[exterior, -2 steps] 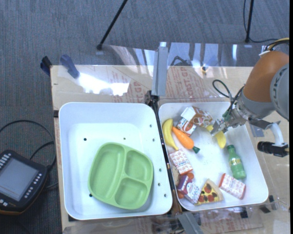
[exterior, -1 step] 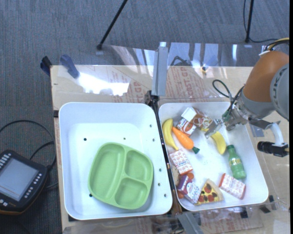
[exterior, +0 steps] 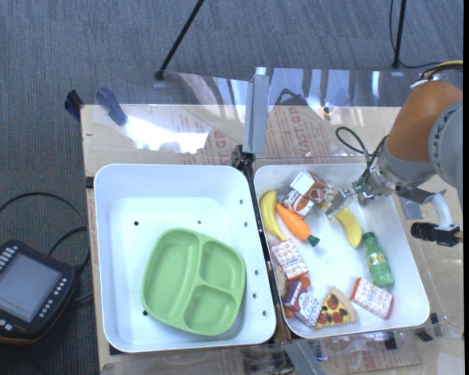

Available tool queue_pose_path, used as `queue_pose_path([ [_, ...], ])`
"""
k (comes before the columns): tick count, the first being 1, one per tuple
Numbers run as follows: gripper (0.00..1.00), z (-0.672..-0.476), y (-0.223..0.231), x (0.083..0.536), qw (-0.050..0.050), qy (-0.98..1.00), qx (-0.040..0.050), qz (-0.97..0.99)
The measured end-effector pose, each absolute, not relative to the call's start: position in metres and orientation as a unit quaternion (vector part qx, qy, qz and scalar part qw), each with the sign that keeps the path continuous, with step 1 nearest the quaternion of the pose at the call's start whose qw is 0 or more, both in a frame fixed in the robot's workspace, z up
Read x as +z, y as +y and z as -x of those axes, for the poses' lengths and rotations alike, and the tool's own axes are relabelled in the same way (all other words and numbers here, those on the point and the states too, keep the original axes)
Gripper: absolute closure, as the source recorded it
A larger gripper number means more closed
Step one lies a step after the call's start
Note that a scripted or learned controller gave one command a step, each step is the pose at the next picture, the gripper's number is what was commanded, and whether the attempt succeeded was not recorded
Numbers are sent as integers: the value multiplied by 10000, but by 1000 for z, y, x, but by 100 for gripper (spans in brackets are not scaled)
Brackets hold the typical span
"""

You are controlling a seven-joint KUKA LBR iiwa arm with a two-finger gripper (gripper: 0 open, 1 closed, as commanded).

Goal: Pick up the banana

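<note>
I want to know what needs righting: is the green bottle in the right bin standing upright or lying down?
Lying down. The green bottle rests on its side on the right bin floor, cap toward the far side, beside a banana.

A cardboard-topped bench (exterior: 180,135) carries 2 shallow white bins side by side: the left bin (exterior: 113,209) and the right bin (exterior: 410,276), edges touching.
</note>
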State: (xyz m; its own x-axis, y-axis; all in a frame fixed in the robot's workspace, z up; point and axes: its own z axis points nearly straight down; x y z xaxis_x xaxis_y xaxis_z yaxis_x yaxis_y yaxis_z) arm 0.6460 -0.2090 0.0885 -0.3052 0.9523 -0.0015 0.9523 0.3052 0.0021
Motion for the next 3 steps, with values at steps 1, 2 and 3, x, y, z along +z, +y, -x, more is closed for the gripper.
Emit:
queue_pose_path([
  [1,0,-646,-208,88,7,8184,3,-5747],
  [2,0,-646,-208,88,1,8303,3,-5573],
  [3,0,-646,-208,88,1,8335,2,-5524],
])
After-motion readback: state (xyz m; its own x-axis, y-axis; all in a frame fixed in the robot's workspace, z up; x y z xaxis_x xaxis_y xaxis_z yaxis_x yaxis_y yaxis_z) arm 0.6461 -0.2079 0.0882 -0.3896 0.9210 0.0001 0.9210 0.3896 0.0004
